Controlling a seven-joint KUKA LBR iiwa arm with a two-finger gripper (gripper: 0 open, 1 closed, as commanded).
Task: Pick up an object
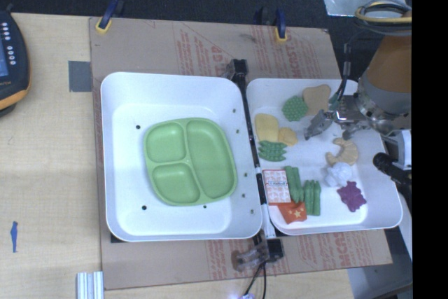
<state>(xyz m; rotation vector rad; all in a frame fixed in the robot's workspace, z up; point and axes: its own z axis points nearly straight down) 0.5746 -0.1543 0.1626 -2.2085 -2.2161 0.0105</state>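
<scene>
The camera view looks down on two shallow white bins. The left white bin (119, 150) holds a light green plastic plate with three sections (189, 161). The right white bin (381, 220) holds many small toy foods.

The grey arm with the orange band (388, 66) reaches in from the right. Its gripper (316, 128) hangs low over the upper middle of the right bin. The two dark fingers look spread a little apart, with nothing between them.

Just left of the gripper lie a yellow toy piece (266, 126) and a smaller yellow bit (287, 136). Above them sits a round green bumpy toy (295, 108), touching a tan flat piece (317, 94). Below the yellow ones lies a green pea pod toy (272, 150). To the right of the gripper are a tan animal-shaped piece (345, 150) and a white crumpled lump (339, 173). Near the front are a purple grape toy (351, 195), long green bean toys (303, 189), a small printed card box (275, 185) and a red toy piece (294, 211).

The smaller yellow bit is closest to the fingers, so I think it is the one to pick. It looks light and hard, like smooth plastic, so it may slip. It will not break easily. The best grip is probably across its narrow sides, right in the middle. It sits touching the bigger yellow piece, so the fingers may bump that one.
</scene>
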